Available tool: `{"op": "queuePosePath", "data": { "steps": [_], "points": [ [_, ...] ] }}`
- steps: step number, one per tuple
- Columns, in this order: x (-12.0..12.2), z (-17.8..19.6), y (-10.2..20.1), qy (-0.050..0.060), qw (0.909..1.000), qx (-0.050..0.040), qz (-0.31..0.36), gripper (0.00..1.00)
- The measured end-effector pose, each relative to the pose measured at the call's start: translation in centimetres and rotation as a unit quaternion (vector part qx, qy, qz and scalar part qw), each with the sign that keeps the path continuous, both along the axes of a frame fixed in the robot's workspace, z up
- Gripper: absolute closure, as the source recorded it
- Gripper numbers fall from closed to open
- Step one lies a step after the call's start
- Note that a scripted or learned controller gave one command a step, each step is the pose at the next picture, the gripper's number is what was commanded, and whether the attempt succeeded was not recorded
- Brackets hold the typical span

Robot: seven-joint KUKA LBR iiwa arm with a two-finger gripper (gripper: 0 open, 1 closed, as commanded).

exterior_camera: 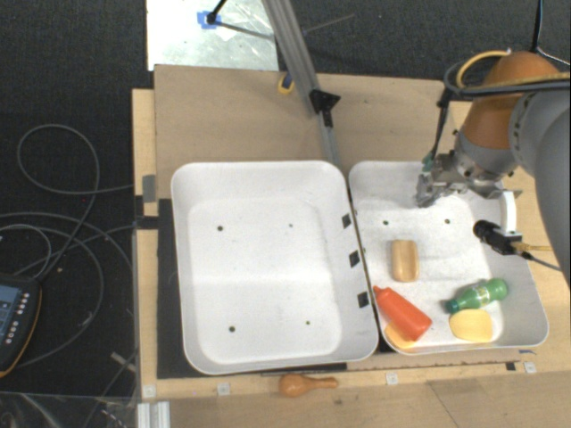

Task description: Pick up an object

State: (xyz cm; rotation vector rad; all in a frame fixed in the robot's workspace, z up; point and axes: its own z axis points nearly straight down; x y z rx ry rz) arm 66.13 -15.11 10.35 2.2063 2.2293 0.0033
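Green bottle, yellow lemon

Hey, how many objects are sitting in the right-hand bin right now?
4: a tan block mid-bin, an orange-red piece front left, a green bottle and a yellow piece front right.

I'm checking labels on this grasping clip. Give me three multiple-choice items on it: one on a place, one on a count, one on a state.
1. Where does the tan block lie?
A. left bin
B. right bin
C. bench

2. How many things lie in the right bin?
A. two
B. four
C. six

3. How does the green bottle rest?
A. on its side
B. upright
C. held in the air

Answers: 1 B, it sits mid-floor there. 2 B, the block, the bottle, an orange-red object and a yellow one. 3 A, it lies flat, away from the gripper.
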Motion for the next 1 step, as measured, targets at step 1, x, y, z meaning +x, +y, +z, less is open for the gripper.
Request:
{"op": "queuePosePath", "data": {
  "steps": [1],
  "points": [
    [-0.24,4.58,0.23,-0.001,1.0,0.0004,-0.002,1.0]
  ]
}}
